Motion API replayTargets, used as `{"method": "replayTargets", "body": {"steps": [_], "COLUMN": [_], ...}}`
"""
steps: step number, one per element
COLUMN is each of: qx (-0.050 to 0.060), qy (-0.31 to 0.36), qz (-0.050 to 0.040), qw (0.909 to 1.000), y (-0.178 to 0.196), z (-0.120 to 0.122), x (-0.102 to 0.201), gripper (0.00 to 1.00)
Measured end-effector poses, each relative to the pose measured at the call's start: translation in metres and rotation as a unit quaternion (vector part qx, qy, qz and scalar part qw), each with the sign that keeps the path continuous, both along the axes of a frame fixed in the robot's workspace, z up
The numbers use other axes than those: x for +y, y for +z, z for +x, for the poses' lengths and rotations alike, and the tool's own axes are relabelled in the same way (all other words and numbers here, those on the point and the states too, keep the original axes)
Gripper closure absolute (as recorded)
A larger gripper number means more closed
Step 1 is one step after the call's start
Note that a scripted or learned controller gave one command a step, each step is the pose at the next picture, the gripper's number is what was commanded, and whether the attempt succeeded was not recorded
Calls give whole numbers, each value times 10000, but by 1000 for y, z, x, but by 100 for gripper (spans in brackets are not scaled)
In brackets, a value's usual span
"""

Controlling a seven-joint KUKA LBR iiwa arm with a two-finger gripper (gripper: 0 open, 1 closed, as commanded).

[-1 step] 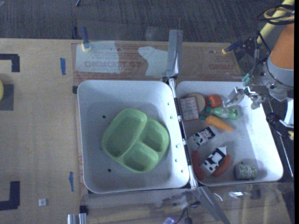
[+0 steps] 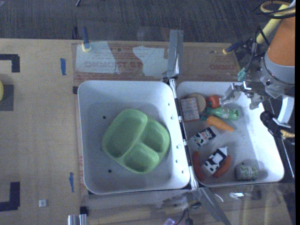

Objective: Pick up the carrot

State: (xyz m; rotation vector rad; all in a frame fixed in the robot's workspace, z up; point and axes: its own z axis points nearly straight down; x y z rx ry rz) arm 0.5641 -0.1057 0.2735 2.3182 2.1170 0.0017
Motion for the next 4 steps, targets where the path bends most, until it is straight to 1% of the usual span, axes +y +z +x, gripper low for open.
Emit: {"method": "replayTargets", "body": {"steps": [1, 2, 3, 4], "qx": [-61, -3, -7, -21], "qy": [2438, 1948, 1763, 1753], "qz": [-24, -4, -4, -10], "qw": [9698, 9808, 9843, 9845], "y": [-150, -72, -172, -163], "z": [3, 23, -2, -1], "x": [-15, -8, -9, -10], "gripper": [0, 0, 0, 100]}}
